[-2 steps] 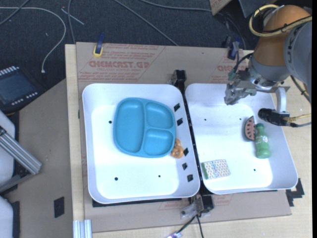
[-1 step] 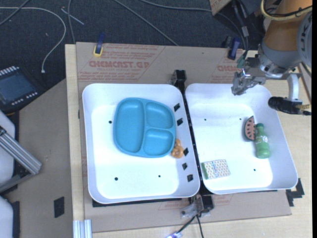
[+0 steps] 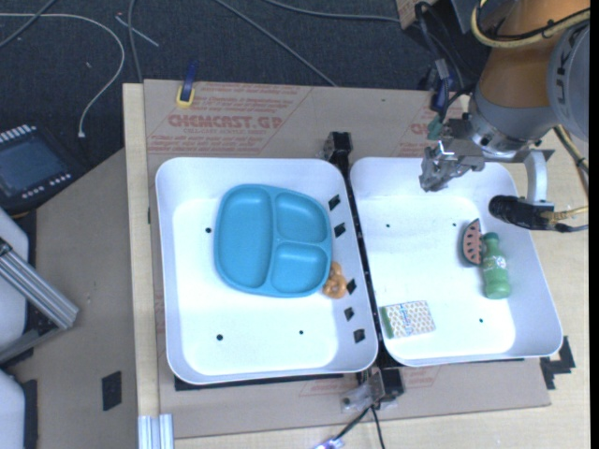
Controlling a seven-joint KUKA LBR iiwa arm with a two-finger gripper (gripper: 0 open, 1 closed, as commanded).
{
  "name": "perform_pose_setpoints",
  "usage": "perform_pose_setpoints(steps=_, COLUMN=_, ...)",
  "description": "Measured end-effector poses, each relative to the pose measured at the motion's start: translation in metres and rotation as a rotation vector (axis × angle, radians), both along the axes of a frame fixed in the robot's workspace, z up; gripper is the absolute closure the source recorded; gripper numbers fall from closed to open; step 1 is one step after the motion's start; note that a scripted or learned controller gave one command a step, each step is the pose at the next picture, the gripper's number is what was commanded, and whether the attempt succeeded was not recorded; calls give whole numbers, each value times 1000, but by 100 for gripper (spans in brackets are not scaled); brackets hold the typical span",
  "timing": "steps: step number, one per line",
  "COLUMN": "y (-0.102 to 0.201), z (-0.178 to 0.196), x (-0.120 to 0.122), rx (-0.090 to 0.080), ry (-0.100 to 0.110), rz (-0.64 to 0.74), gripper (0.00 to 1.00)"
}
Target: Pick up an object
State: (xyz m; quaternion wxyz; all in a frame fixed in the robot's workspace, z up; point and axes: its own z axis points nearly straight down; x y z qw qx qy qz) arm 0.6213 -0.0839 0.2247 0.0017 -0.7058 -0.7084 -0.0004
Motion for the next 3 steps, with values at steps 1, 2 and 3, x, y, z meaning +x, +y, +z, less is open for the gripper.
perform_pose_setpoints(steps=1, y=46, z=2, x=-34, rx=0, ry=2, rz=0, gripper=100)
perform_pose_setpoints(steps=2, y=96, z=13, x=-56, rx=0, ry=1, rz=2, gripper=100)
perform_pose_setpoints(steps=3, y=148, z=18, x=-75, rx=0, ry=1, rz=2, gripper=100)
